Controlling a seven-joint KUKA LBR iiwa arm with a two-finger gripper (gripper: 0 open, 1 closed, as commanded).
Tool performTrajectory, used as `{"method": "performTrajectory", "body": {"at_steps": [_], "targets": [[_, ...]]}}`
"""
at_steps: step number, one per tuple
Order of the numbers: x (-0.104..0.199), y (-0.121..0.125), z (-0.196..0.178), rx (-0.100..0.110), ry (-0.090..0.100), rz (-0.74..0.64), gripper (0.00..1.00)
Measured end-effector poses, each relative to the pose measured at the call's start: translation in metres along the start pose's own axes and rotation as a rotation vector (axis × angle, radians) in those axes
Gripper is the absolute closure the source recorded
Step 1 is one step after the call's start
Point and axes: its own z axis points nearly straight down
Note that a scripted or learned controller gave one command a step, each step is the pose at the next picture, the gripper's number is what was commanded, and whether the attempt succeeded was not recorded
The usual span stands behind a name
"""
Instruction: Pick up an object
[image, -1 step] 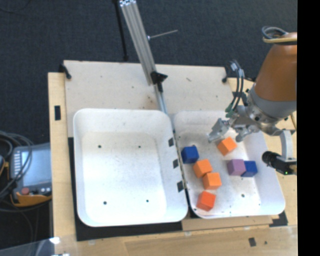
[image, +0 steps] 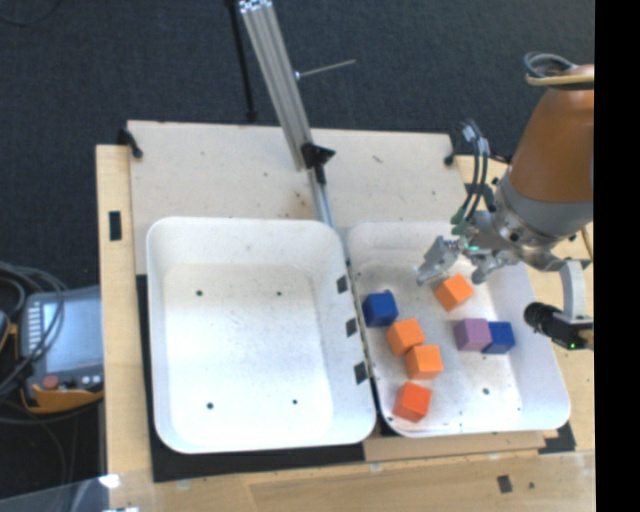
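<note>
Now | gripper (image: 457, 262) fingers spread, holding nothing, above orange cube (image: 454, 292) | right bin (image: 540, 400) | dark carpet (image: 120, 60)

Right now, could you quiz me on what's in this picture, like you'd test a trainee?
1. How many orange blocks lie in the right bin?
2. True or false: the purple block touches a blue block.
3. Which block lies nearest the gripper: A) the blue block by the divider, B) the uppermost orange block, C) the bottom orange block?

Key:
1. Four.
2. True; they sit side by side, in contact.
3. B; it lies just below the fingers.
</note>
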Motion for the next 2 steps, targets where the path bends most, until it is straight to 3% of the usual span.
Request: {"method": "performTrajectory", "body": {"at_steps": [2], "targets": [[0.003, -0.012, 0.12, 0.008, 0.0, 0.001, 0.0]]}}
